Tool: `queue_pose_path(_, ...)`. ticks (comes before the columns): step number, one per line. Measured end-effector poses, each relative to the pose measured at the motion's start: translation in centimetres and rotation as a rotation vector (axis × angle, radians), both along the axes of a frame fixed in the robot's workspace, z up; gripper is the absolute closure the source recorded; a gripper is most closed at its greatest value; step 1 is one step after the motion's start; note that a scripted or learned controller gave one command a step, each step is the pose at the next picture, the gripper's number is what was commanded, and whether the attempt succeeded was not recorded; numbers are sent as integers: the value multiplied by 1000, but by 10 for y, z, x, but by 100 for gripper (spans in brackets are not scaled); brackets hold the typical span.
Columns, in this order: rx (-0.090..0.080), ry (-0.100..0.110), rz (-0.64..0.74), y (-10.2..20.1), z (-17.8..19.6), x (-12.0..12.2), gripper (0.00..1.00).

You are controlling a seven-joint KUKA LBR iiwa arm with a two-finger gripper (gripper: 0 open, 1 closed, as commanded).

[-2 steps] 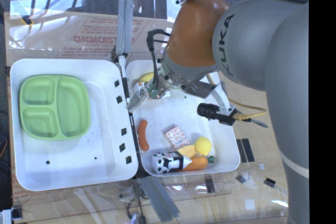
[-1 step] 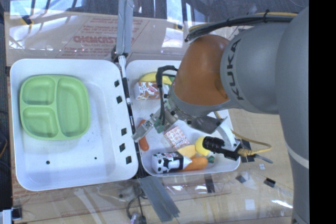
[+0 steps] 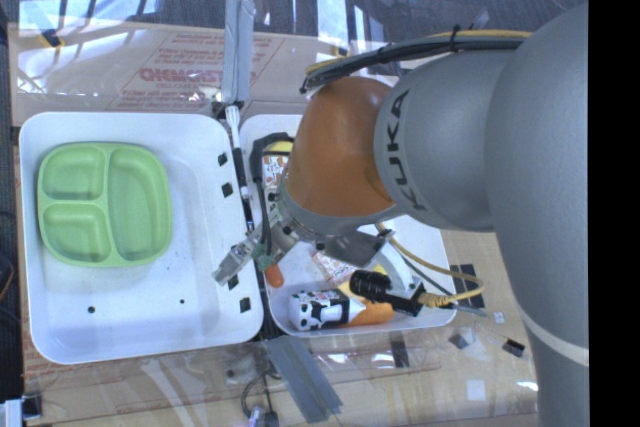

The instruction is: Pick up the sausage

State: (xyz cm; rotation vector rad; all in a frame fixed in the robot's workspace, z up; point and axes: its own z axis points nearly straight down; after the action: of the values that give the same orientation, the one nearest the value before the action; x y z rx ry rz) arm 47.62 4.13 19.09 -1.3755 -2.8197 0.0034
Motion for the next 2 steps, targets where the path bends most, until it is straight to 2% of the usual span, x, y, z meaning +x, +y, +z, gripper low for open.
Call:
queue_pose_path(1, 1, 0, 72, -66, 0, 0, 0)
queue_pose_path(2, 3, 2, 261, -88, 0, 0, 0)
